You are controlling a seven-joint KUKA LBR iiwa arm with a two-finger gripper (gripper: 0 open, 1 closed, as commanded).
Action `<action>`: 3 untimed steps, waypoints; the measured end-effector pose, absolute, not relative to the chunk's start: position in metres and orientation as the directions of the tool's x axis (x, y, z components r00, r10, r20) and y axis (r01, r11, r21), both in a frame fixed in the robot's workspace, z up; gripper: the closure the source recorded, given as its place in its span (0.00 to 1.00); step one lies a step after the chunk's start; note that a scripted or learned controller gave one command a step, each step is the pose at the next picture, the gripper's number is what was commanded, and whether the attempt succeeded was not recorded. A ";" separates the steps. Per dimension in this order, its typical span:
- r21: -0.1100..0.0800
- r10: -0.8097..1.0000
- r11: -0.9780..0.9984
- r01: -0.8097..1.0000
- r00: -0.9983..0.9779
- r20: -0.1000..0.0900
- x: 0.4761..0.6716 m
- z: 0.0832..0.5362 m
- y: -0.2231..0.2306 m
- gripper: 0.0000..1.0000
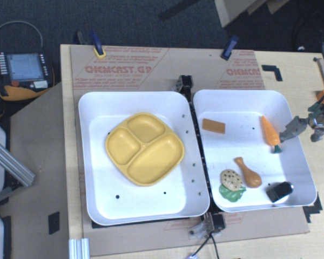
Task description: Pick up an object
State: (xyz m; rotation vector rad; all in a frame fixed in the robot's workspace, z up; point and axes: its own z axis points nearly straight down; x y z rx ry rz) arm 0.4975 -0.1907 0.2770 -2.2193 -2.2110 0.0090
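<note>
Camera view shows the gripper (283,135) low at the right bin's (248,99) far edge, just beside the orange carrot (269,130), its grasp too unclear to tell, so nothing looks lifted yet.

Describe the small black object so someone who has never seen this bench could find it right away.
Start at the right-hand white bin, the one without the yellow divided plate. Go to its near right corner: the black block lies there against the wall. It is the only dark item in the bin, right of the tan drumstick and below the orange carrot.
</note>
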 end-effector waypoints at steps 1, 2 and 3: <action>0.001 1.000 0.000 1.000 0.000 -0.001 0.500 0.282 -0.190 0.00; -0.006 1.000 0.001 1.000 -0.001 0.003 0.503 0.224 -0.181 0.00; -0.001 1.000 0.000 1.000 0.000 0.000 0.506 0.164 -0.180 0.00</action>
